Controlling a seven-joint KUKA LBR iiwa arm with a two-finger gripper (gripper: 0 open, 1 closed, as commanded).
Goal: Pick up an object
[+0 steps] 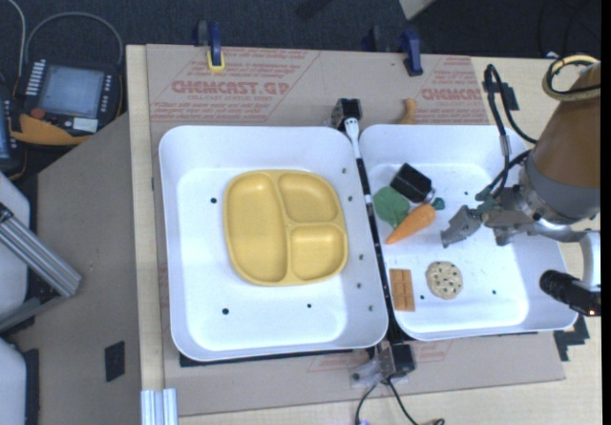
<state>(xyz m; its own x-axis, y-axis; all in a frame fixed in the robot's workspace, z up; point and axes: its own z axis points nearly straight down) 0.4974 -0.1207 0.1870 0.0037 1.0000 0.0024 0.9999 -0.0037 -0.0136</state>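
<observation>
- The gripper (462,226) hovers over the right bin (496,316), just right of the carrot (410,223); its jaws stand slightly apart with nothing between them.
- The carrot lies tilted, touching a green piece (389,203) (beside a black block (411,182)).
- A cookie (443,279) and a wafer (402,288) lie nearer the front.
- The left bin (191,299) holds a yellow plate (284,225).
</observation>
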